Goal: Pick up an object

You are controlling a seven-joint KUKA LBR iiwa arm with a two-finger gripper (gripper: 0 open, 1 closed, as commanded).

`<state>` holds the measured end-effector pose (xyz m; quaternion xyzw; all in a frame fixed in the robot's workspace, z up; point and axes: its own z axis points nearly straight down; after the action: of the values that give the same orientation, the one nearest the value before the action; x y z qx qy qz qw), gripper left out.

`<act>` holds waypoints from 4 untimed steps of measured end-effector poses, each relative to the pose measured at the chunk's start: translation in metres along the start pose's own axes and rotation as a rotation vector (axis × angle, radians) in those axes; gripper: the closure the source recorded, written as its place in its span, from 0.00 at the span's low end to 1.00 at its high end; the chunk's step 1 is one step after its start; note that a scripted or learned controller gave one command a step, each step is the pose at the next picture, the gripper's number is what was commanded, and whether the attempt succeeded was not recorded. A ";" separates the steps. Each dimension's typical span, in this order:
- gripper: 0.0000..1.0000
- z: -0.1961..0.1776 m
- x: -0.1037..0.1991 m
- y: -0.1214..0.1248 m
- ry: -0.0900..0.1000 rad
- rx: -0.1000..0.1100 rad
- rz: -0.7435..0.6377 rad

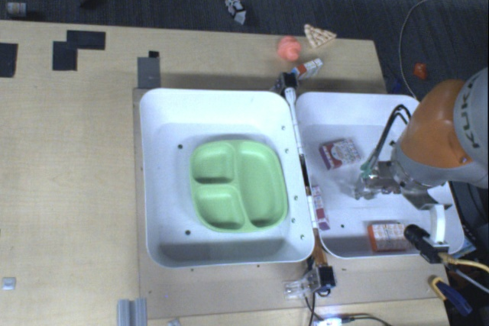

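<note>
Bench: I see 2 shallow white bins side by side on a pale wooden top.
Left bin (153, 164): it holds a green divided tray (235, 184) with 3 compartments, lying flat near the middle.
Right bin (336, 107): I count 2 small packets in it. A dark red and white packet (338, 153) lies toward the far left part. An orange-brown box (386, 234) lies near the front wall.
Arm (439, 137): it reaches in from the right, orange band above the wrist, hanging over the right bin's right half.
Gripper (369, 187): it sits low in the right bin, between the 2 packets and touching neither as far as I can see. I cannot tell how its tips are set from this angle, and I see nothing between them.
Beyond the bins: a pink ball (289, 48) and a tan wedge-shaped item (318, 36) rest on the bench's far edge.
</note>
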<state>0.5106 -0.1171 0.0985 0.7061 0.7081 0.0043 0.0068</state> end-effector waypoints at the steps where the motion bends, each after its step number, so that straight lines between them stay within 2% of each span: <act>1: 1.00 -0.033 -0.072 0.026 0.002 0.012 0.001; 2: 0.00 -0.033 -0.071 0.026 0.003 0.012 0.001; 3: 0.00 0.012 -0.047 -0.022 0.001 0.007 0.001; 4: 1.00 0.000 -0.047 -0.020 -0.001 0.001 0.000</act>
<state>0.4910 -0.1644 0.0983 0.7060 0.7082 0.0037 0.0065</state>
